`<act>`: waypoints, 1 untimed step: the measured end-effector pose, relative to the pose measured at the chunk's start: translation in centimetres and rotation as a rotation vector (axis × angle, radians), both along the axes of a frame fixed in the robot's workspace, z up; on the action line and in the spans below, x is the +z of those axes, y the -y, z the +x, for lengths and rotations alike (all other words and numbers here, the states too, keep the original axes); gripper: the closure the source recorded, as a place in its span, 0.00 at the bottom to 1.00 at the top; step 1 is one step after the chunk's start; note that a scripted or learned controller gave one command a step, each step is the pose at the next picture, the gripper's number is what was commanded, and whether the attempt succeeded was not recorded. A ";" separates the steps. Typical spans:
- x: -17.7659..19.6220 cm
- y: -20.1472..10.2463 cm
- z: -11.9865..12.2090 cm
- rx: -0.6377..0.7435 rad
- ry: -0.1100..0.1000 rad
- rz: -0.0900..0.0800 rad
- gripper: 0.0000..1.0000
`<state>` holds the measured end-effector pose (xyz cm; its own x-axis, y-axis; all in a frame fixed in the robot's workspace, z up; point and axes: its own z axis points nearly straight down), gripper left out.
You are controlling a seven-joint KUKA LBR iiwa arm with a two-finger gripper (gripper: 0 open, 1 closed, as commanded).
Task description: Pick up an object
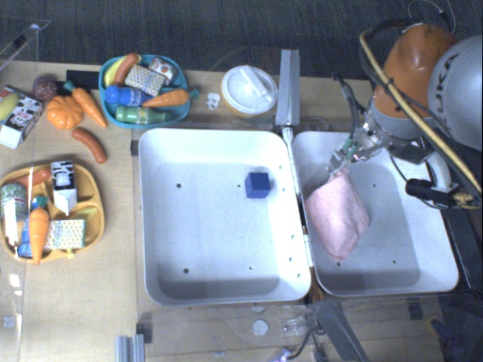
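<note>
My gripper (349, 155) hangs over the right bin (423, 277) near its 11 o'clock corner, close to the wall, and pinches the top corner of the pink cloth (338, 213), which drapes toward 6 o'clock, while open floor remains toward 3 o'clock.

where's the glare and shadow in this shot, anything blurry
Camera view: soft shadow lies along the left bin's near wall and under the blue cube; the bin floors are bright but not blown out; the gripper above the pink cloth looks slightly blurred.
</note>
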<state>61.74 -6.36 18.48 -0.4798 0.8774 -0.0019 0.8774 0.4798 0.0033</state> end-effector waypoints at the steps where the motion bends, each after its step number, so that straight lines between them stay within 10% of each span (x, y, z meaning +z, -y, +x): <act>1: 0.0 0.0 0.0 0.000 0.001 0.000 0.00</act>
